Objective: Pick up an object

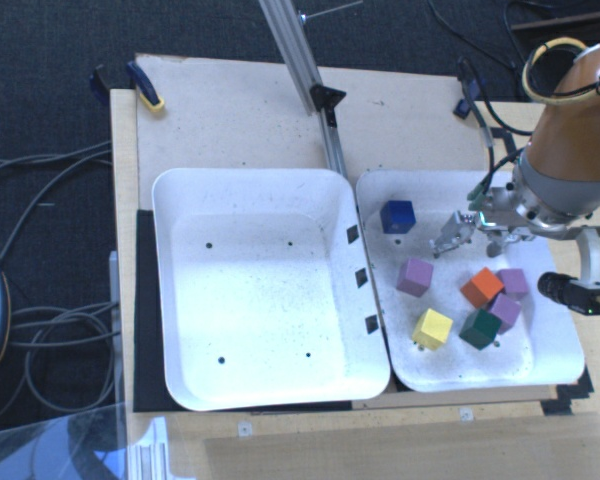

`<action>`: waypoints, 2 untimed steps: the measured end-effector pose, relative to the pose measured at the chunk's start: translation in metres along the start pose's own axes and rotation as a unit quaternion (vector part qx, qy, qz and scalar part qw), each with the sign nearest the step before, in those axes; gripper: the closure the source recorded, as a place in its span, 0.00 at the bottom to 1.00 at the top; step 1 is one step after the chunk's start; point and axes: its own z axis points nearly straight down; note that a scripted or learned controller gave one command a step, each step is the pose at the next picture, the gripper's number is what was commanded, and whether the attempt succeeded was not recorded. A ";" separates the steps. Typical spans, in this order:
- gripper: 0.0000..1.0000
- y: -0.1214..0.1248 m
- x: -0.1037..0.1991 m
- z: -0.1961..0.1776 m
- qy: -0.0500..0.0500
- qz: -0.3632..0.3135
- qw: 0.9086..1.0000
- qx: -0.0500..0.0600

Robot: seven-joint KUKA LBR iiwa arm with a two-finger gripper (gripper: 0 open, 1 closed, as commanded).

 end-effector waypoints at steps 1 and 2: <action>0.00 0.001 0.000 -0.002 0.000 0.000 1.000 -0.002; 0.00 -0.007 0.008 0.050 0.000 0.000 1.000 0.001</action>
